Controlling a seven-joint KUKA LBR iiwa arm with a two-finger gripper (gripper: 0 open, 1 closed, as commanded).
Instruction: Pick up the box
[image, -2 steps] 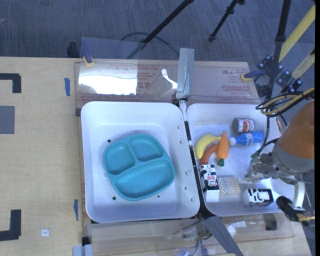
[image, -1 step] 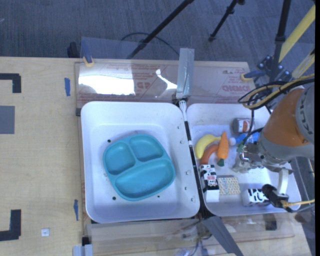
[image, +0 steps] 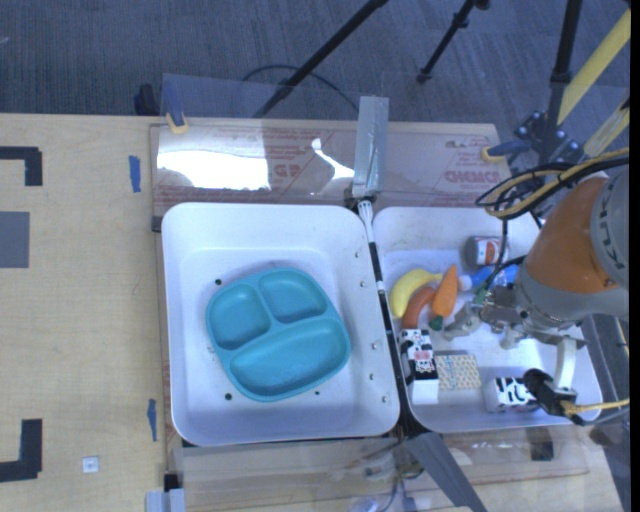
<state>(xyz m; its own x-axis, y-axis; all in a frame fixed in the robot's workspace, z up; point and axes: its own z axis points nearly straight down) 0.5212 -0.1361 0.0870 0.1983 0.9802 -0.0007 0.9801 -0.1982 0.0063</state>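
The box (image: 455, 373), with a speckled tan top and a black-and-white printed end, lies flat near the front left of the right bin (image: 420, 228). My gripper (image: 478, 318) hangs over the middle of that bin, just behind and to the right of the box and close to the carrot (image: 444, 294). Nothing visibly sits in its grasp. The grey arm with its orange band (image: 565, 250) reaches in from the right.
A yellow banana (image: 410, 289) lies beside the carrot, and a small can (image: 482, 249) stands behind them. A white and black packet (image: 512, 392) rests at the front right. The left bin (image: 190, 240) holds a blue divided plate (image: 277, 332).
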